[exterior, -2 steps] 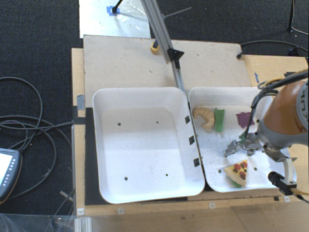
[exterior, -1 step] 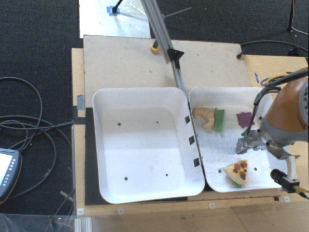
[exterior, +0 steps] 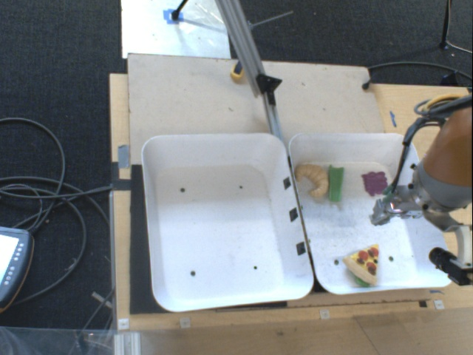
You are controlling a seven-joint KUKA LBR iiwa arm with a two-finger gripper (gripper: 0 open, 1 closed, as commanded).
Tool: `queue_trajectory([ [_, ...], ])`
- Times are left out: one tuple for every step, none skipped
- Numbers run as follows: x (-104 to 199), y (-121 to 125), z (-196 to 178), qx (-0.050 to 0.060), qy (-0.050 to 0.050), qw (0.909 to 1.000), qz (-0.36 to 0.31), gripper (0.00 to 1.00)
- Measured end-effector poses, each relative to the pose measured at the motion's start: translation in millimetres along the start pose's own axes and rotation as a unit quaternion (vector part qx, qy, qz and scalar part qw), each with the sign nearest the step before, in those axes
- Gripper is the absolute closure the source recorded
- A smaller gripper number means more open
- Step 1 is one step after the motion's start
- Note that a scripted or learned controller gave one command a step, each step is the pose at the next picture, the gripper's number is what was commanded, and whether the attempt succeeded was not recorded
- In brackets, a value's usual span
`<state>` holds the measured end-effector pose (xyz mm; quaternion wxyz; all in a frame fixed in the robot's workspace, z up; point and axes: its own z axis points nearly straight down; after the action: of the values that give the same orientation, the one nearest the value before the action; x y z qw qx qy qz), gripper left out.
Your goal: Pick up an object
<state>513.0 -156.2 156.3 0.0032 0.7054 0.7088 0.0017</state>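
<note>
Dark carpet point(exterior: 59, 65) surrounds the wooden table point(exterior: 384, 106), with black cables point(exterior: 44, 191) looping at the frame's left and a pale board point(exterior: 192, 95) on top.

The right bin point(exterior: 347, 145) holds a croissant point(exterior: 313, 179), green piece point(exterior: 336, 183), purple piece point(exterior: 375, 182) and pizza slice point(exterior: 363, 263). The gripper point(exterior: 382, 211) hangs over that bin, near its right side.

I see two white bins, the left bin point(exterior: 222, 220) and the right bin point(exterior: 347, 150), that look like smooth, slightly shiny plastic. The worktop point(exterior: 185, 95) under them looks like pale, matt board, with a wood edge. The floor point(exterior: 59, 50) is dark, rough carpet. The pole point(exterior: 244, 39) looks like dull grey metal. The claw point(exterior: 384, 211) looks like shiny metal. The pizza slice point(exterior: 363, 263), the croissant point(exterior: 313, 179), the green piece point(exterior: 336, 183) and the purple piece point(exterior: 375, 182) look like smooth toy plastic.
</note>
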Motion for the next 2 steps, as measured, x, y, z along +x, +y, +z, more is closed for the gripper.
queue_trajectory([
  [-0.7,2.6,-51.1,0.0,0.0,1.0,0.0,1.0],
  [48.3,18.6,-64.9,0.002,0.002,1.0,-0.003,1.0],
])
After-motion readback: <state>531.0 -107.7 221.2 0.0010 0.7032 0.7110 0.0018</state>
